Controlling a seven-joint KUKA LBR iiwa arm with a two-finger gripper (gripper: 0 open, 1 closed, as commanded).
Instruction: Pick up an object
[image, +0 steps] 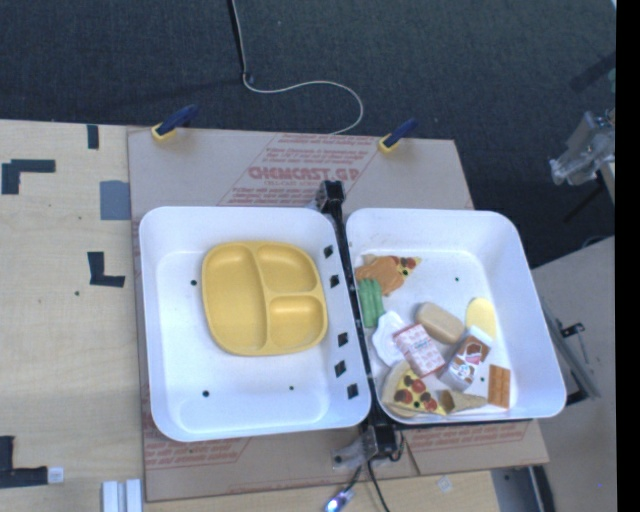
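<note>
Nearest, at the right bin's (520, 260) six o'clock edge, lie a pizza slice (413, 390) and an orange cracker (498, 385); toward its centre sit a red-and-white packet (420, 348), a beige block (440, 322) and a pale yellow piece (482, 318), with a green piece (370, 300) at nine o'clock by the dividing wall. The left bin (170, 400) holds a yellow divided plate (265, 298) at its centre. Farthest, beyond the desk (60, 300) at the right bin's two o'clock, hangs the blurred grey tool (580, 155), well apart from everything; spread or pressed together, I cannot tell.
</note>
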